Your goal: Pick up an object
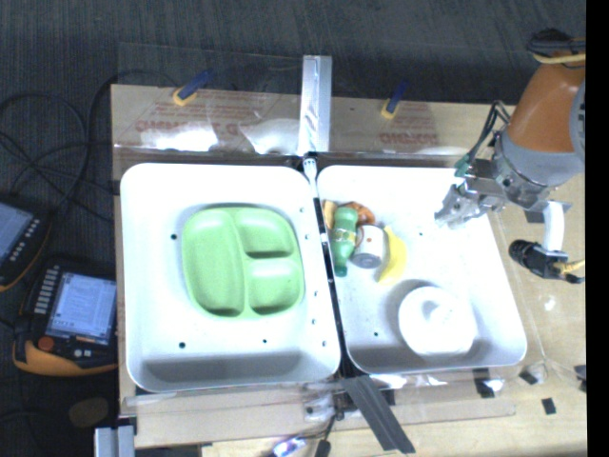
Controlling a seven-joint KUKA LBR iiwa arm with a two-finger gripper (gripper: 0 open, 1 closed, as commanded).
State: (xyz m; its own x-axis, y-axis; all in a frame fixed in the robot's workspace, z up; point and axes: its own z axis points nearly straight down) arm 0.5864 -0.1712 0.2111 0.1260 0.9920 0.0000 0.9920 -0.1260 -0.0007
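Objects available for picking numbered four, all in the right bin [495,284], with no single one marked out. One green bottle [342,237] lay along the left wall of that bin, at about 10 o'clock from the bin's centre. One orange item [353,208] touched the bottle's upper end; its form could not be made out. One silver can [369,246] lay just beside the bottle at its 3 o'clock side, with one yellow piece [393,258], banana-like, touching the can on the far side. One white round container [436,319] sat at 5 o'clock in the same bin, apart from the cluster.

Bins numbered two, side by side on the desk [428,122]. The left bin [152,284] held one green divided tray [241,260] with three compartments, lying flat near its centre.

One gripper [462,201] was present, positioned over the right bin at about 2 o'clock from its centre, near the upper right corner and well apart from the cluster. Whether it was released or clenched could not be told; nothing was visible in it.

Two clips were fixed at the rear of the desk: one blue and yellow clip [192,87] at 11 o'clock and one yellow clip [395,101] at 1 o'clock. Printed red lettering on the rear panel could not be read. One handheld screen device [71,305] lay off the desk at 9 o'clock; its display text was too small to read.
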